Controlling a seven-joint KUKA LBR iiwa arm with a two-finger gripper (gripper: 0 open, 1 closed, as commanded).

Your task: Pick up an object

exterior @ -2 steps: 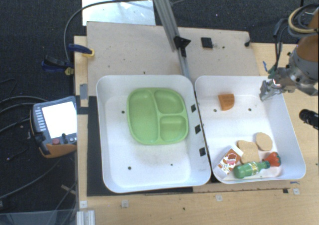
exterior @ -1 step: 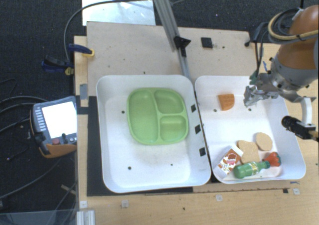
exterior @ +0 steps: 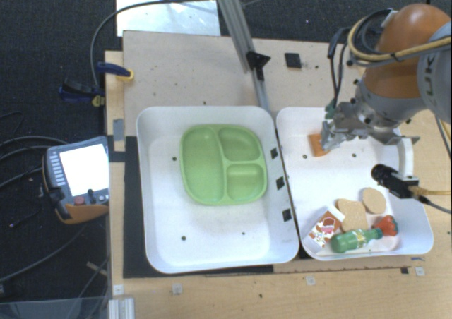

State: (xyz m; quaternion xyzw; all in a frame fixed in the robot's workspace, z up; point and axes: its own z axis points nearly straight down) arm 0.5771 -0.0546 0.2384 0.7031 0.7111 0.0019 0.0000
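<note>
Camera view, from above at a slant: the counter (exterior: 183, 63) carries two shallow white bins side by side. The left bin (exterior: 159, 240) holds a green divided plate (exterior: 222, 164), lying flat with three compartments, towards the upper middle of the bin floor. The right bin (exterior: 304, 176) holds a small orange block (exterior: 316, 145) near its upper left corner, and a cluster of items in its lower right corner: two tan bread-like pieces (exterior: 360, 208), a green bottle (exterior: 355, 240) lying on its side, a red item (exterior: 387, 224) just beside the bottle, and a small red-and-white packet (exterior: 325, 229) to their left. The arm (exterior: 409, 49) enters from the right, its orange band above the wrist, and the gripper (exterior: 330, 134) sits low over the upper left part of the right bin, directly beside the orange block and apparently touching its right edge. Whether the gripper is spread or closed cannot be told from this angle; no object is seen between its fingers. The cluster lies well apart from the gripper.
</note>
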